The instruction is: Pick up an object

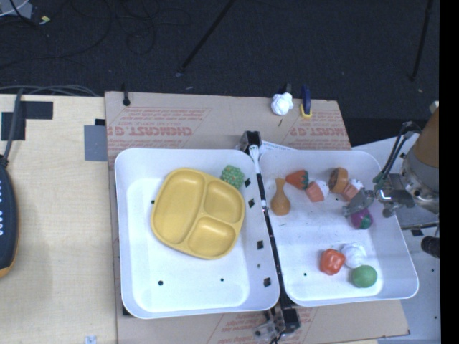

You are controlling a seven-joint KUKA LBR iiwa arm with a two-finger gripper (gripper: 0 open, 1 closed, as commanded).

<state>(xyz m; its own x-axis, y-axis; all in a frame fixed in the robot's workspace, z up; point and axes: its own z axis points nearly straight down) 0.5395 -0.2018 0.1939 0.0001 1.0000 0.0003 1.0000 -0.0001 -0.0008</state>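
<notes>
Gripper [361, 205] low at right bin's [401, 282] right side, arm mostly cut off by frame edge. Purple object [361, 220] just beneath, partly hidden. Finger spread unreadable, can't tell.

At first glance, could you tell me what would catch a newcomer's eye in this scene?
The big yellow divided plate stands out first, lying in the left bin with a small green object at its upper right edge. Next come the bright toy foods scattered across the right bin, such as the red piece and the green ball near its front right corner. The gripper reaches in from the right by a purple object.
</notes>
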